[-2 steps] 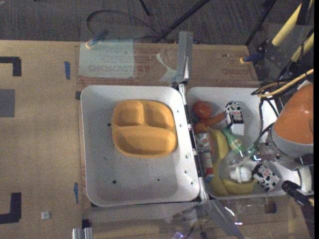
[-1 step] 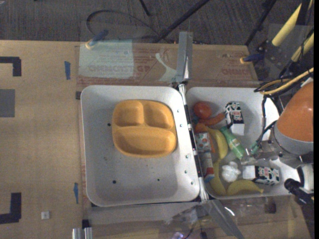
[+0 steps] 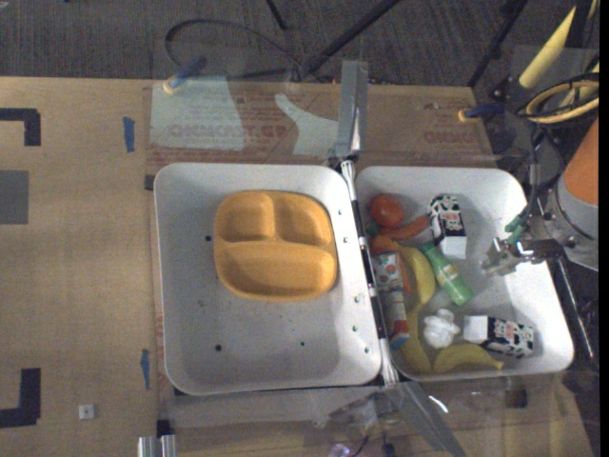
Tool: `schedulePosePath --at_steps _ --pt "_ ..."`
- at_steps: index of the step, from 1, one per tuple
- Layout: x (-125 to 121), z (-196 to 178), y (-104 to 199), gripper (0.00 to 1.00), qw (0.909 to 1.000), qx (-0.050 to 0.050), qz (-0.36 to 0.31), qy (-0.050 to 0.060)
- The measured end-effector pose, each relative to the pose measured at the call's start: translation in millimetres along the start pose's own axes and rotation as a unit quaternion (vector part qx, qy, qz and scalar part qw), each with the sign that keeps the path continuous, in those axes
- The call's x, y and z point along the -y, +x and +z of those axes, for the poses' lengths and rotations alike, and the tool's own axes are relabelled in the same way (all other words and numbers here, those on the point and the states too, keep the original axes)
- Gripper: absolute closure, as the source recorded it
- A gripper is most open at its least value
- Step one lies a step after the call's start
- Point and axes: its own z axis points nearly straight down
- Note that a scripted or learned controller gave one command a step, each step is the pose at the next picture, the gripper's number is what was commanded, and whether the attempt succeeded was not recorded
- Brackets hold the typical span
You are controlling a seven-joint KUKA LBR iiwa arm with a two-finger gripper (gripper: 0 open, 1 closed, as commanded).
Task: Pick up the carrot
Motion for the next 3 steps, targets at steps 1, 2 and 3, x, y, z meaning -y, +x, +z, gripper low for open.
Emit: schedulePosePath --at_steps 1,2,3 --pt "-15.1 -136.2 -49.1 1.0 0.9822 0.001 -0.188 -0.001" --pt "-9.9 -72.3 -46.4 1.0 0.9999 -0.001 -0.013 0.002" --pt "-49.8 -52.1 -59.7 1.0 0.9935 0.001 0.114 0.0"
